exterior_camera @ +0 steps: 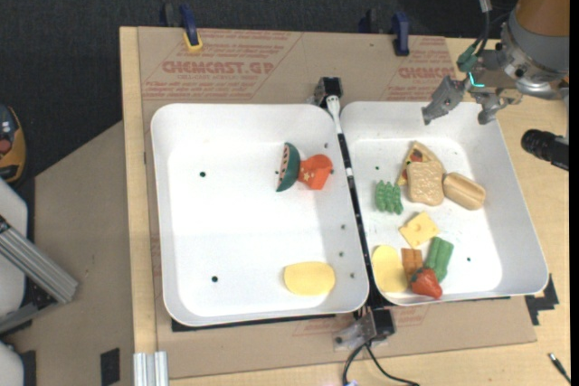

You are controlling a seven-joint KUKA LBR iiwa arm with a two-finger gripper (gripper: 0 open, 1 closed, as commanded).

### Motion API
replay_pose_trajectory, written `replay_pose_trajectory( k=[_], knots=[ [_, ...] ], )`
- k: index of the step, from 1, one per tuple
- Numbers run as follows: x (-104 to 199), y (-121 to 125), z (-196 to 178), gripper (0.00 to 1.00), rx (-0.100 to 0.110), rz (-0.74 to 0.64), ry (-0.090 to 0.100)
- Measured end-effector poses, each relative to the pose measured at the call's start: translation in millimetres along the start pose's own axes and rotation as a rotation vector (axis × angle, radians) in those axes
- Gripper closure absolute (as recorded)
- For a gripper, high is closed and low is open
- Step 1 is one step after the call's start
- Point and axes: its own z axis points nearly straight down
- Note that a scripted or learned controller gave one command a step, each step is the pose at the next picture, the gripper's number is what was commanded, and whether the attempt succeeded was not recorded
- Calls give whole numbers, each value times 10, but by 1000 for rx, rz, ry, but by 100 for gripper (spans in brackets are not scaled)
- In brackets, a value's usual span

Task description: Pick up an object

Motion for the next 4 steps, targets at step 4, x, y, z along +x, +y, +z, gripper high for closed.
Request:
replay_pose_trajectory(
  k=[4],
  knots=[
    [1567,235,1054,100,11,-2,1]
  ],
)
